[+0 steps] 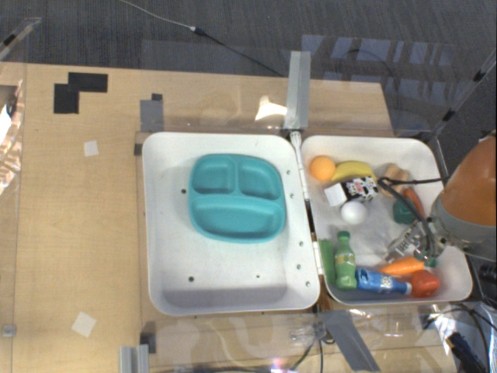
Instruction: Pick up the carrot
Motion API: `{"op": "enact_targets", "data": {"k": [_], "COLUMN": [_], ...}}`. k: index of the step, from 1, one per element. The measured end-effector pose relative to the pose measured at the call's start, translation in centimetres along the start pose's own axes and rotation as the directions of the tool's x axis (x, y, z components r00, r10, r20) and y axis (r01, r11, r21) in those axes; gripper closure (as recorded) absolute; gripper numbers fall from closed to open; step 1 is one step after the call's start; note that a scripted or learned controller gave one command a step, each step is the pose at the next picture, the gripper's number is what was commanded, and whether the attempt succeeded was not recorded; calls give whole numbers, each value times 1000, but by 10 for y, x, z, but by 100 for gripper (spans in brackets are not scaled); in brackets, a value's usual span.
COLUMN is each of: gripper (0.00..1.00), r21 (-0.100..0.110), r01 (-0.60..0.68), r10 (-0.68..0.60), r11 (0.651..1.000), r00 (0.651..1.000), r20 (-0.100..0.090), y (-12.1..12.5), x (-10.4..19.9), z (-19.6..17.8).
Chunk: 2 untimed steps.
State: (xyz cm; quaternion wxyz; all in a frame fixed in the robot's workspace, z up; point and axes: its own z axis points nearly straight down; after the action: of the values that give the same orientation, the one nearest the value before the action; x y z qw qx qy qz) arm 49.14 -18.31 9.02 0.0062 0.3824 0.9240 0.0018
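The arm (474, 196) runs off frame, perhaps hiding 1 gripper (411, 247) finger.

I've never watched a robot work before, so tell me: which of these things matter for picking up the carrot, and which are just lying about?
Part of the job:
carrot, in the right bin
tool, just above the carrot

Just lying about:
teal plate in the left bin
banana
orange ball
white ball
green bottle
blue tube

No lettering can be read anywhere: the small white carton (357, 188) carries dark print and the blue tube (382, 283) carries pale marks, but both are too small and blurred to make out.
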Motion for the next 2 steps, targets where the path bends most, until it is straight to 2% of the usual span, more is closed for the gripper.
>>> {"op": "enact_targets", "data": {"k": [1,2], "gripper": [0,0], "r21": [-2,-2], "r01": [335,207], "r10": [-335,-207], "r11": [942,978], "r00": [942,978], "r20": [6,5], "y": [-6,-13], "x": [-9,-15], "z": [0,0]}}
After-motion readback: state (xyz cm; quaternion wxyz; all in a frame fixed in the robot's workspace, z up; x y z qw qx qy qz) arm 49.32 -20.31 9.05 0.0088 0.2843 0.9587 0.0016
